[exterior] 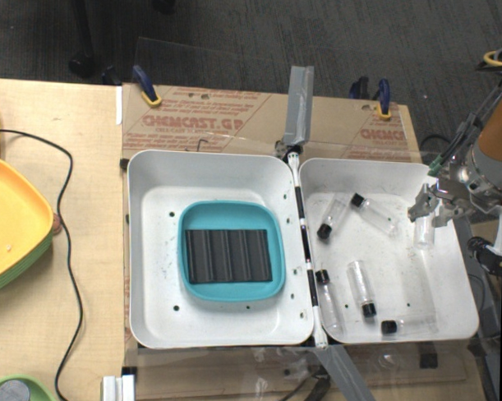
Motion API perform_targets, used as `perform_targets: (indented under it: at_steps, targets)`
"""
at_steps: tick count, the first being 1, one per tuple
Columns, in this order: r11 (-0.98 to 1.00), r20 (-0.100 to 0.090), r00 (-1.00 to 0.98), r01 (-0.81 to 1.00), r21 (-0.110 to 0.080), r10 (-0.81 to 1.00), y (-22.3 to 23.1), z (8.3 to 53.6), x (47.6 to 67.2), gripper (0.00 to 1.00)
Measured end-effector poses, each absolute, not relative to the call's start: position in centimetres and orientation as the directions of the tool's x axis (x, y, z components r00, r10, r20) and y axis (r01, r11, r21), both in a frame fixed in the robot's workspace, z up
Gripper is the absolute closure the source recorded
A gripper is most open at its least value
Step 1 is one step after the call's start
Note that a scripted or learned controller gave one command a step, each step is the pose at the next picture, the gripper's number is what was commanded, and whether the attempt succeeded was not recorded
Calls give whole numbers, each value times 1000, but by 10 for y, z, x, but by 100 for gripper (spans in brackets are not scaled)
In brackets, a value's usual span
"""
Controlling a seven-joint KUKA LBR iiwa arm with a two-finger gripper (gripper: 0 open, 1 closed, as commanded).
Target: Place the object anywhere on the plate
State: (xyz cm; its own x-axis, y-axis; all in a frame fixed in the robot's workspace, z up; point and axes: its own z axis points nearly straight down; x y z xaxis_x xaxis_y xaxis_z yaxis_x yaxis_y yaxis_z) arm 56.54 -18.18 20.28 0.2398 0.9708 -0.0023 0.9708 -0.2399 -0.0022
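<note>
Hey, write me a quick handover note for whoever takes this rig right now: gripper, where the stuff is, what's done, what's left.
Gripper: over the right bin's far right side; grip state unclear, nothing seen held.
Teal plate: in the left bin, carrying a dark ridged insert.
Clear vials with black caps: scattered in the right bin, e.g. one near the front, one near the back.
Done: nothing on the plate yet.
Left: pick one vial, set it on the plate.

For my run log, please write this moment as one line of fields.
arm: over right white bin, far right edge | gripper: grasp unclear | clear black-capped plastic vials: lying in right bin | teal square plate: in left white bin, no vial on it
</note>
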Motion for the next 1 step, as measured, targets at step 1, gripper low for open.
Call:
perform_targets:
  at_steps: [1]
  targets:
    - [-240, -2, 240, 971, -2, 971, -182, 203, 565, 0]
